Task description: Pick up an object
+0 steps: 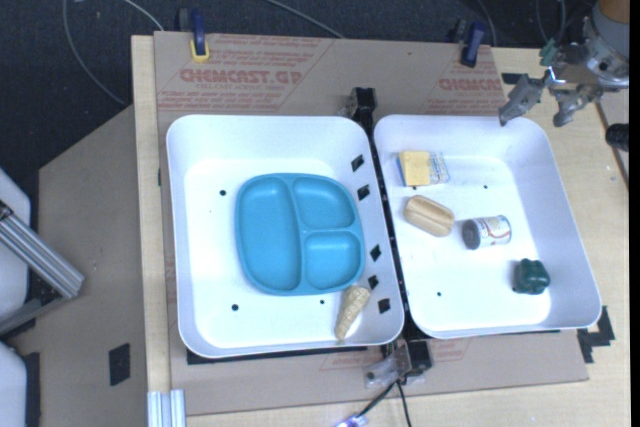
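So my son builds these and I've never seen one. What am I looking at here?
One camera looks down at a slant on a bench with two shallow white bins. The grey metal gripper, the robot arm's grasping end, hangs at the upper right, open and holding nothing. The left white bin holds a blue divided plastic plate and a pale cone-shaped piece. The right white bin holds a yellow block, a tan bread-like roll, a small can and a dark green lump.
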Action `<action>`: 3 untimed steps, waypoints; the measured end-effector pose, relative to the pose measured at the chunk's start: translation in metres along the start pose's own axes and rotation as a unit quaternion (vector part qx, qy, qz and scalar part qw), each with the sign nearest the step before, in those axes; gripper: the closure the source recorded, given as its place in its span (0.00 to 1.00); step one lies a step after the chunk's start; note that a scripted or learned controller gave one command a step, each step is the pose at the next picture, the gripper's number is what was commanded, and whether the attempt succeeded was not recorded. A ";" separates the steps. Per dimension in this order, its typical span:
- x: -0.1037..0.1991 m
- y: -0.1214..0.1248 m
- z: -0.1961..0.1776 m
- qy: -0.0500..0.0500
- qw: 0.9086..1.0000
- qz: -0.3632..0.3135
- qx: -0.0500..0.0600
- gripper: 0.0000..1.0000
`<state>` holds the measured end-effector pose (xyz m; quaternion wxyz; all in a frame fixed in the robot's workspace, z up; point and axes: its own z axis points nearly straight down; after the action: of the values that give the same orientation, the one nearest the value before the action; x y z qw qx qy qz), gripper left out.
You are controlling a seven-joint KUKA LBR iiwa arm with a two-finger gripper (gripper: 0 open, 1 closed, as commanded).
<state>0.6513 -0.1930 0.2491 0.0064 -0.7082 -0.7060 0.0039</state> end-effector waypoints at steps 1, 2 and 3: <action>0.001 0.002 -0.010 -0.002 1.000 -0.002 -0.007 0.00; 0.000 0.002 0.032 -0.001 1.000 -0.002 -0.005 0.00; -0.004 0.000 0.075 -0.001 1.000 -0.002 -0.005 0.00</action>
<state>0.6505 -0.1968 0.1739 0.0021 -0.7071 -0.7071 0.0012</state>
